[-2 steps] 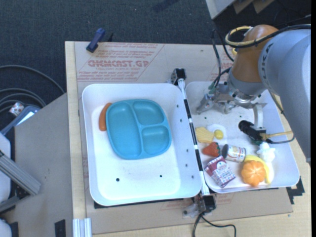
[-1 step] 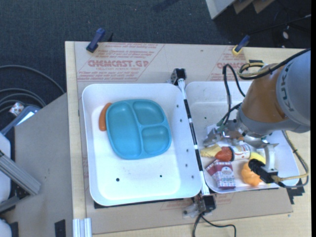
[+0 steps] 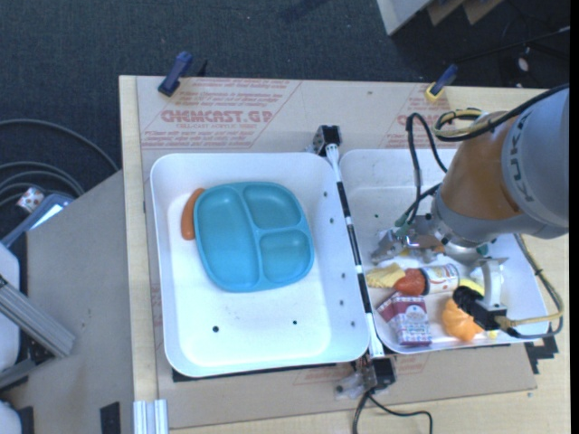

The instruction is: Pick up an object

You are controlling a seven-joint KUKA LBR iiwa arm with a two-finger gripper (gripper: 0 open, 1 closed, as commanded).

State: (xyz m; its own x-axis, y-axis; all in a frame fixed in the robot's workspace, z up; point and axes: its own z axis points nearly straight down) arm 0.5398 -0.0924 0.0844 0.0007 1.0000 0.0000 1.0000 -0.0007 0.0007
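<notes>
The arm's tool (image 3: 403, 239) hangs low in the right bin (image 3: 380, 172), its grip impossible to tell; a blue tray (image 3: 253, 235) lies at nine o'clock in the left bin (image 3: 253, 333).

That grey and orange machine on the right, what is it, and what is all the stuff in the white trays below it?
It is a robot arm, seen from one camera fixed above the bench and looking down at a slant. The arm reaches in from the right, and its job is to pick up an object. At its tip is a two-finger gripper, lowered into the right bin. That bin holds a small pile of items: something yellow, a red piece, a dark red packet and an orange toy. The left bin holds a blue divided plate with an orange object peeking out at its left edge. I cannot tell from here whether the gripper has hold of anything.
</notes>
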